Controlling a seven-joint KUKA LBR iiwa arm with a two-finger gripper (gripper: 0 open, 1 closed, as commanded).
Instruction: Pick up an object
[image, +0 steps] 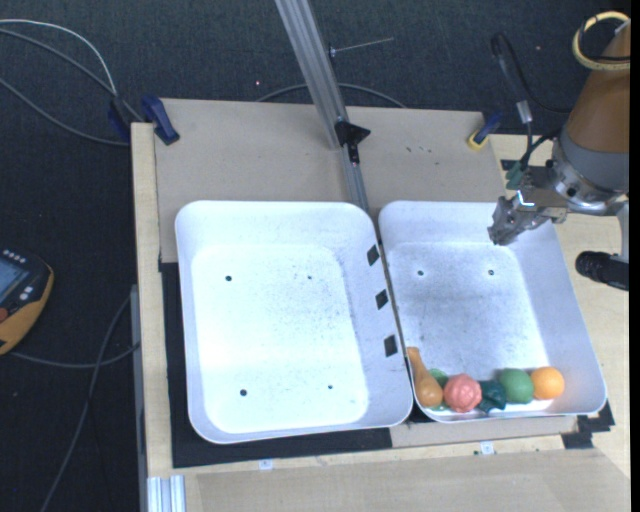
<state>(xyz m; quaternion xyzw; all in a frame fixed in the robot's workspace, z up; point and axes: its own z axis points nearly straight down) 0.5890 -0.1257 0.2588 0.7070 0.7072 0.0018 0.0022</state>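
Several small toy objects lie along the near edge of the right bin (560, 300): an orange carrot-like piece (424, 380), a pink ball (461, 392), a dark teal piece (493, 397), a green ball (516, 385) and an orange ball (547, 381). My gripper (503, 226) hangs over the far right part of that bin, well away from the objects. Its dark fingers point down and to the left, with nothing seen between them.
The left bin (200, 300) sits beside the right one on a tan bench. A slanted metal pole (320, 80) crosses the far side. Blue clamps (160, 118) hold the bench's far corners. A handheld device (18, 285) lies at far left.
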